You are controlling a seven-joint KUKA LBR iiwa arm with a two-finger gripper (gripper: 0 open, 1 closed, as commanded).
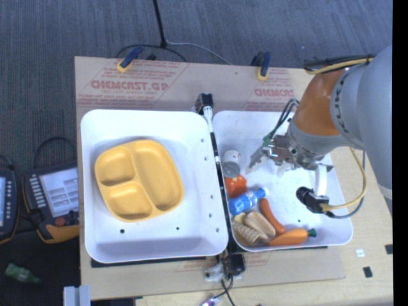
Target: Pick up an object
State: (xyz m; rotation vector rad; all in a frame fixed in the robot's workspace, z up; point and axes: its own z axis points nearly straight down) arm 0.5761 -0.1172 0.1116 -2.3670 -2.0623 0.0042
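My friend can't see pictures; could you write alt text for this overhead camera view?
A grey-and-orange robot arm's gripper hangs over the right bin, which holds toy carrots, a blue bottle and other small items. The left bin holds a yellow divided plate.

Desk [140,85] w/ brown board top, printed lettering. Two white bins side by side on it: left bin [115,123], right bin [338,231]. Clamps [129,58] at back edge.

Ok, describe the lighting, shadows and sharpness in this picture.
Camera view: even, soft light; the white bins look bright without harsh glare; the arm casts a faint shadow in the right bin; the yellow tray is sharp, the claw slightly soft.
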